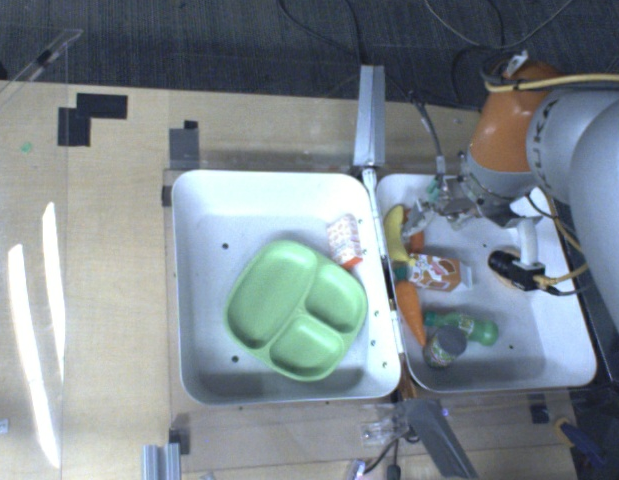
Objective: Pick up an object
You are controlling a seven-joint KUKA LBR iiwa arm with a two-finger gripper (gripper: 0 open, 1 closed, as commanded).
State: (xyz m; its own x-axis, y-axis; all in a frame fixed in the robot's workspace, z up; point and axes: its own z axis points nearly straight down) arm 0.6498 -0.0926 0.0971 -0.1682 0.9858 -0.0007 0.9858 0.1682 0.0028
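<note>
Camera view, looking down on a light wood table with two shallow white bins side by side.

Left bin: a green divided plate with three compartments lies roughly in the middle, turned at an angle. Just beside its far-right edge, a small white packet with red print, tip near the bin's right wall.

Right bin: the objects crowd the left side. A yellow banana lies along the left wall. Just right of it, an orange-and-white snack pouch. Nearer, a carrot lies along the left wall, tip pointing near. Beside it, a green bottle on its side, touching a dark round can.

The grey arm with its orange band comes in from the right, over the far part of the right bin. The gripper sits low at the far-left of that bin, just beside the banana's far end. Jaws: cannot tell if wide or narrow, metal parts too cluttered. A black cable loop hangs over the bin's right half.
</note>
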